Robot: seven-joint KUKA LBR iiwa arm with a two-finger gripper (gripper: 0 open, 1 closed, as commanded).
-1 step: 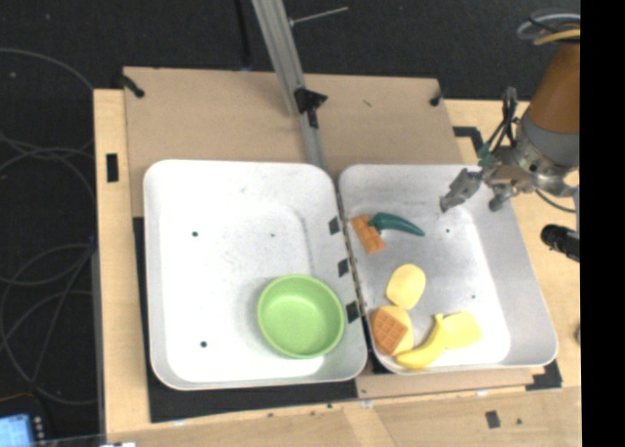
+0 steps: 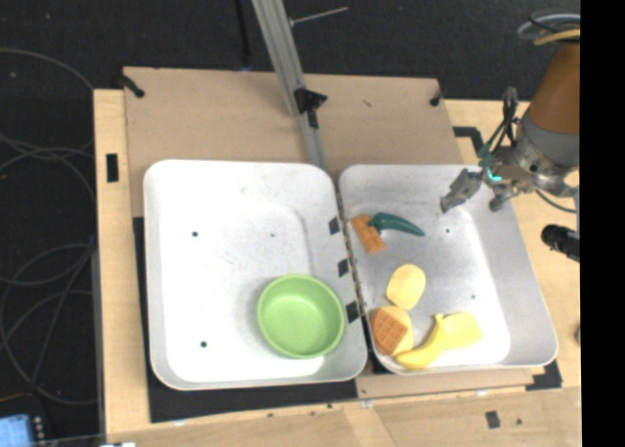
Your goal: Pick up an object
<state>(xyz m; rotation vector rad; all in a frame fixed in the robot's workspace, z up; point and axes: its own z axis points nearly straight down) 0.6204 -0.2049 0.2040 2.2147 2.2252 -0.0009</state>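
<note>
Hovering over the right bin, the pincer holds nothing.

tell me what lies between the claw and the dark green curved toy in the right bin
Nothing: in the camera view only bare white bin floor separates the claw from the dark green curved toy.

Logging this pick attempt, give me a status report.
Gripper above right bin's upper right, holding nothing. Teal pepper nearest, untouched. Nothing in the way.

A robotics lab: white bins on bench, loose cables.
</note>
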